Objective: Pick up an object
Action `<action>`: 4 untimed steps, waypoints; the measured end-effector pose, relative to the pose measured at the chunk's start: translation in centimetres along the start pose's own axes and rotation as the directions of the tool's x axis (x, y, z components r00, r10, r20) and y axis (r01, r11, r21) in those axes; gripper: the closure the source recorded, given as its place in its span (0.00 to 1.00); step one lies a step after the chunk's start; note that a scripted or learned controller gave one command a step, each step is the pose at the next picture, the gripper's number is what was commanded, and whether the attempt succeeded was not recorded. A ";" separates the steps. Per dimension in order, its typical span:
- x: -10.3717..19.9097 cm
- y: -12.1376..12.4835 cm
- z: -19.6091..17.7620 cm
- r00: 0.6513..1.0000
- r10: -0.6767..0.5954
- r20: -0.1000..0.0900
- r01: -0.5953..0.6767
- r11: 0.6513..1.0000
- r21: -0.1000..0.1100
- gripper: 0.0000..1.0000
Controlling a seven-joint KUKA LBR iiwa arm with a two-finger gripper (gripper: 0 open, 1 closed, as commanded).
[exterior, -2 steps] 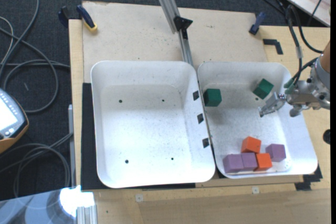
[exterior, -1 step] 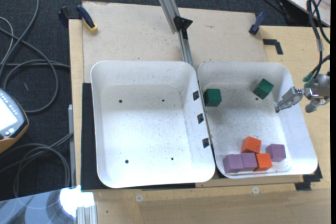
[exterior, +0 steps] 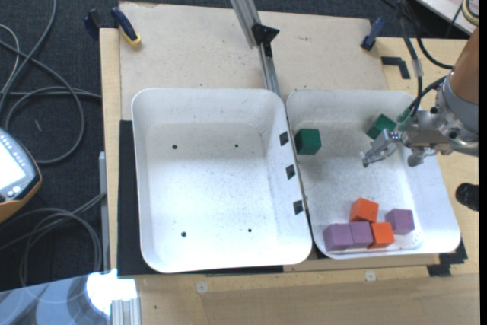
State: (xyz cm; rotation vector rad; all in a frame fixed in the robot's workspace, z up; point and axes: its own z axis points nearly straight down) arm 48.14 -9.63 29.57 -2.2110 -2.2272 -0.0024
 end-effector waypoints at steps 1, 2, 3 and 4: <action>-4.9 -0.1 -3.7 1.000 0.011 0.007 -0.011 1.000 -0.007 0.00; -4.7 -0.1 -3.5 1.000 0.007 0.004 -0.007 1.000 -0.003 0.00; -5.9 -0.2 -25.9 1.000 0.006 0.007 -0.006 1.000 -0.013 0.00; -5.8 -0.1 -26.7 1.000 0.005 0.007 -0.005 1.000 -0.008 1.00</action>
